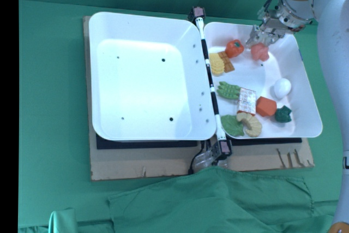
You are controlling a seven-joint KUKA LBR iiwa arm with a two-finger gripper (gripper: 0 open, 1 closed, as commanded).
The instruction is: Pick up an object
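Arm reaches in from the right, gripper (260,41) low over the far part of the right bin (305,112). Fingers (254,39) come down on either side of the top of a pink-red toy piece (260,52), maybe a strawberry, hard to tell. Fingers narrowly spread, tips at or just touching the piece; cannot confirm a real grip, piece looks to rest on the bin floor.

Right bin contents: red-orange toy tomato (234,48) with green top just left of the pink-red piece, near but apart. Yellow corn piece (217,64) by the left wall, touching a brown waffle-like piece (227,61). White egg (282,87) toward the right wall. Green bumpy vegetable (228,90) mid-left, touching a small printed box (247,100). Orange block (266,107) just right of the box, dark green broccoli-like piece (283,114) beside it. Near front wall a green leaf (232,125) and a tan sliced piece (252,125), touching.

Left bin (109,24) white, a few dark specks on its floor. Black-and-white striped bar (209,71) runs between the bins. Both bins sit on a brown board (136,169) on the green surface (49,117); crumpled green cloth (207,202) at the front.
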